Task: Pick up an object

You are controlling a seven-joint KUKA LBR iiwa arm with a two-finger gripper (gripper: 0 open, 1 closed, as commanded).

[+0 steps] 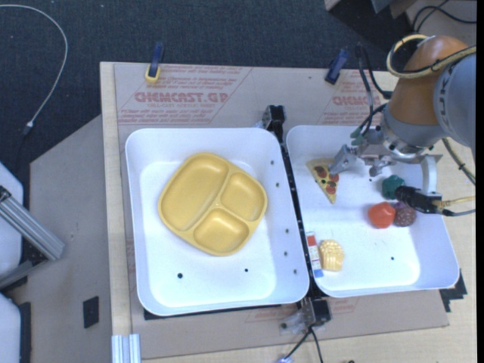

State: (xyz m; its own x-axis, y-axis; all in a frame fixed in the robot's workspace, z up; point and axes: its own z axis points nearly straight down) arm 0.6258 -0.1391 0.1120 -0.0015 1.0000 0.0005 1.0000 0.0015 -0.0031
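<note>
Bench: a brown board [227, 89] with red writing holds 2 white bins side by side.
Left bin [151, 278]: it holds 1 yellow plate [213, 203] with 3 parts. The plate lies flat near the middle of the bin.
Right bin [423, 267]: it holds the toy food.
Pizza slice [326, 180]: a small yellow wedge with red dots. It lies in the upper left part of the right bin, just below and left of the gripper.
Red ball [382, 215]: a round red toy, maybe a tomato. It sits in the right part of the bin and touches a dark purple lump [405, 217] on its right.
Green thing [392, 186]: a small dark green toy just above the red ball, partly hidden by the arm.
Yellow toy [330, 255]: a bumpy pale yellow piece low in the bin, near the left wall. A small striped red and white piece [313, 250] lies beside it.
Arm [423, 89]: grey with an orange band. It comes in from the right, over the top of the right bin.
Gripper [349, 157]: it hangs just above and right of the pizza slice. I cannot tell how its tips stand, and nothing shows between them.
Clips: a blue and yellow clip [155, 64] and a blue clip [337, 65] sit on the top edge of the board.
</note>
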